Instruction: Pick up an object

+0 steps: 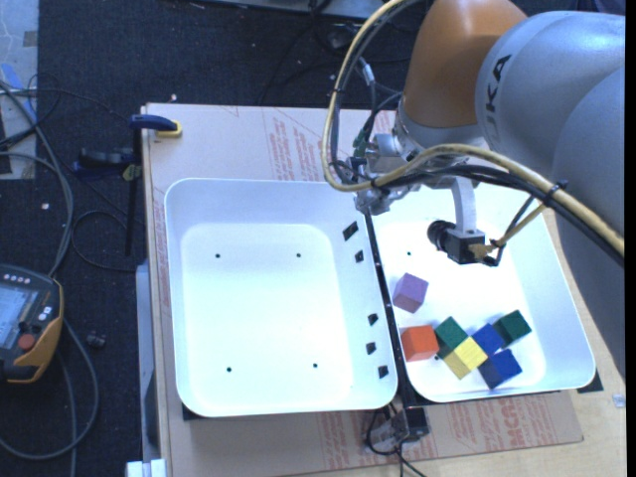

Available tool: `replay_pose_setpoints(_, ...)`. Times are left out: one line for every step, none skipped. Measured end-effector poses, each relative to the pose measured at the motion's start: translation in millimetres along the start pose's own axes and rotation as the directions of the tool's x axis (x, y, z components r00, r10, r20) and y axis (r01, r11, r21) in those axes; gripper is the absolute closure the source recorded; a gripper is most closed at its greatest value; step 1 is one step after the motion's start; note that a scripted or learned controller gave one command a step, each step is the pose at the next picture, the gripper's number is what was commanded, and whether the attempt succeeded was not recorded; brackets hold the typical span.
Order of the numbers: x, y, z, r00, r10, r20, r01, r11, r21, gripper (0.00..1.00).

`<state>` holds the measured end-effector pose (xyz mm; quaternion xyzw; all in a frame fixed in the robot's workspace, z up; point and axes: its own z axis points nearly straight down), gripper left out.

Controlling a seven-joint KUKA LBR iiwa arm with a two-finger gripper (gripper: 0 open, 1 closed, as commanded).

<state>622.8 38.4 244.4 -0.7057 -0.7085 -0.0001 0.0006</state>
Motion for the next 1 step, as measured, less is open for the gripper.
replay_pose_setpoints(45.7, 6.6, 8.6, 1.000, 0.000, 0.000, 0.000, 1.000, 0.000, 1.00)
